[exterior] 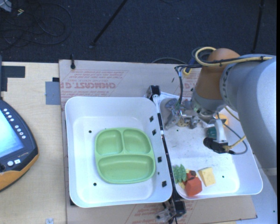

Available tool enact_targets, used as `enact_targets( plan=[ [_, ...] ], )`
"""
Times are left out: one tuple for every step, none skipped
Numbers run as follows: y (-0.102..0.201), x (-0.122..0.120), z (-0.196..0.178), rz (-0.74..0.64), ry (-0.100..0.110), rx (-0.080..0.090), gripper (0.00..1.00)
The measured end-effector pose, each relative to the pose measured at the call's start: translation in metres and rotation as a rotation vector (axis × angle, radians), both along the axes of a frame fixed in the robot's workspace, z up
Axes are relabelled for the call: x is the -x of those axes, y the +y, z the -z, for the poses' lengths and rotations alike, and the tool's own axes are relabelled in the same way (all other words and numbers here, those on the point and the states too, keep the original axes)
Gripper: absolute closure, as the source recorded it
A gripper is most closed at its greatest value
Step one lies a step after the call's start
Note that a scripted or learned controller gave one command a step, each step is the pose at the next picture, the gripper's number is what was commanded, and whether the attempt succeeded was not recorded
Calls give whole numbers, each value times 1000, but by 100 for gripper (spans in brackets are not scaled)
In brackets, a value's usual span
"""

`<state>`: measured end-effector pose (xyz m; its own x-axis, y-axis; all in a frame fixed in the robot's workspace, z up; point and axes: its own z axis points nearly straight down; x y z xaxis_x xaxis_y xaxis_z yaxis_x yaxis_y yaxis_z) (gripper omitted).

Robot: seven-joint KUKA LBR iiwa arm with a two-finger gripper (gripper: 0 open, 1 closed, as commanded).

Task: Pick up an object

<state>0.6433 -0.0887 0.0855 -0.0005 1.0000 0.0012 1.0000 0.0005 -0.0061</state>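
Note:
My gripper (176, 115) hangs low over the back left part of the right bin (242, 181), close to the divider between the two bins. It is a small metallic assembly below the orange wrist band (210, 85). Three toy pieces lie huddled at the front of the right bin, well apart from the gripper: a green leafy piece (179, 173), a red piece (193, 186) and a yellow block (206, 176). Nothing visible sits under the gripper.
The left bin (79, 125) holds a green divided plate (124, 154). Black cable and a small teal part (211, 132) hang from the arm over the right bin's middle. A teach pendant (7, 143) lies on the bench at far left.

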Motion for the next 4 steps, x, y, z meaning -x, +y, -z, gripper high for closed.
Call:
enact_targets(
  plan=[
    [-82, 0, -57, 4, -5, 5, 0],
    [-32, 37, -8, 3, -3, 5, 0],
    [-26, -1, -2, 3, -3, 12, 0],
    [-23, -1, -9, 3, -2, 3, 100]
  ],
)
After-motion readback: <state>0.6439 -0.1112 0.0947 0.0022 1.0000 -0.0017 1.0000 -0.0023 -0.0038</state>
